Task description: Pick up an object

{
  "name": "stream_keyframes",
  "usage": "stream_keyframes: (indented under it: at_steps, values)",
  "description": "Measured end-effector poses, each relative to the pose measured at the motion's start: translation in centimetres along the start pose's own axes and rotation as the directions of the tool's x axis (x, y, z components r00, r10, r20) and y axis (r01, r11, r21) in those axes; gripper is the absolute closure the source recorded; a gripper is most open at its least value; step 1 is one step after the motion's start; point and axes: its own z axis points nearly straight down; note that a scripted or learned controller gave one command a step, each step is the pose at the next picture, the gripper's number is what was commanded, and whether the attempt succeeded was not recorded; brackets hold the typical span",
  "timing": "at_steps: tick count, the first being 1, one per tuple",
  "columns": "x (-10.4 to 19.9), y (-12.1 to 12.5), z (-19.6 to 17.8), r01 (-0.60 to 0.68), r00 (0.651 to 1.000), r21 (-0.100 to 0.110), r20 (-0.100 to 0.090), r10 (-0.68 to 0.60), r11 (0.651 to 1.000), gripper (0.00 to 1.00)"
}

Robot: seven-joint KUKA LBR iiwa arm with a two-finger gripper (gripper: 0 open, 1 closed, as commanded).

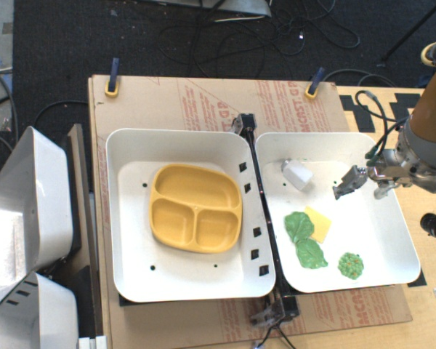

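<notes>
Hovering over the right-hand bin (392, 195) from its right wall, the gripper (360, 184) is hanging above bare white floor, its jaws standing apart and gripping nothing that I can make out. Any of four small things could be the pick: a pale grey block (297, 174) is lying near the bin's far-left corner, the closest to the jaws; a green leafy piece (304, 238) is stretching toward the near wall with a yellow wedge (320, 225) touching its right side; and a round green knobbly piece (351, 265) is sitting alone toward the near-right corner. They all look like light toy food, probably plastic or foam. The block is looking stiff and flat-sided, so closing across its two long faces should be giving the surest hold. The leaf is lying thin and flat and may be slipping out from under the fingertips, and the wedge is crowded against it. Room is looking generous in the bin's middle and right; the block is sitting apart from the walls. The left bin (123, 209) is carrying a yellow divided tray (196, 208), well apart across the divider.
</notes>
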Motion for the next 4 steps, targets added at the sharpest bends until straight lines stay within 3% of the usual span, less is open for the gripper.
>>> stream_keyframes:
  at_steps: [3,4]
  values:
    - [1.3,0.5,15.6,-0.003,1.000,0.004,-0.001,0.003,1.000,0.00]
    - [1.2,0.6,14.2,-0.004,1.000,-0.001,0.000,0.004,1.000,1.00]
